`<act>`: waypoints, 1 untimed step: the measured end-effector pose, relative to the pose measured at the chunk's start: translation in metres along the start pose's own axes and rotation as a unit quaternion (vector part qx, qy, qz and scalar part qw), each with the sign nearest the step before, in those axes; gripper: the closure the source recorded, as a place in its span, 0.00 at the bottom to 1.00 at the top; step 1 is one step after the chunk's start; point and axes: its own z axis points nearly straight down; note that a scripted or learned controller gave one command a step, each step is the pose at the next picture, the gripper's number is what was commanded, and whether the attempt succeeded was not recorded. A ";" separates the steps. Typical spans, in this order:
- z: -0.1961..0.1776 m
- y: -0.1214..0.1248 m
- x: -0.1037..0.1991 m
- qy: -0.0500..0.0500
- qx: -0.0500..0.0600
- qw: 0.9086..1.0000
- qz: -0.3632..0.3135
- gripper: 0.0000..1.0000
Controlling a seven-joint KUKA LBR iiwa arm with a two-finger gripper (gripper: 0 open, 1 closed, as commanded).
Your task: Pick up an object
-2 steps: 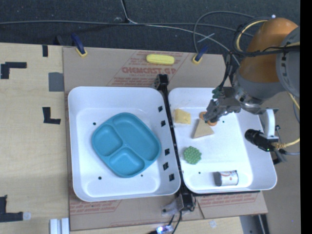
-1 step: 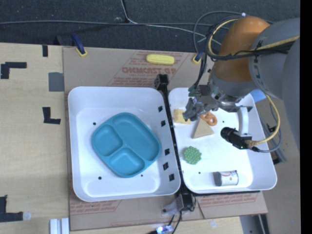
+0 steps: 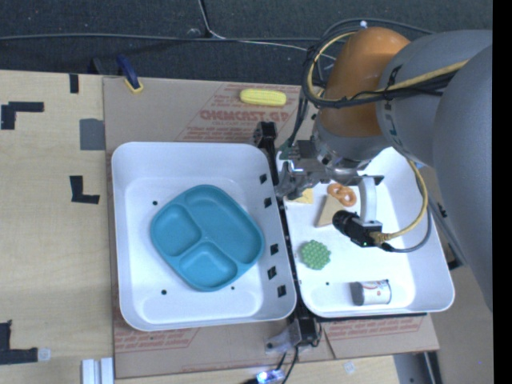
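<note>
The arm reaches in from the right over the right bin (image 3: 432,294), its gripper (image 3: 298,178) low at that bin's upper left corner, close against the wall shared with the left bin (image 3: 128,174). How far the fingers are parted cannot be told, since the wrist and its cables cover them, and nothing can be seen held between them. Just below and right of the gripper lie a pale yellow wedge (image 3: 302,196), a tan stick (image 3: 323,211) and an orange pretzel-shaped piece (image 3: 342,193). Further down the bin sit a green bumpy ball (image 3: 315,254) and a small can (image 3: 371,292) on its side. A blue divided plate (image 3: 206,236) lies in the left bin. A yellow banana-like piece (image 3: 262,97) rests on the surface beyond the bins.
</note>
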 end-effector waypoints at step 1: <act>-0.001 0.002 0.055 0.001 -0.001 1.000 -0.001 1.00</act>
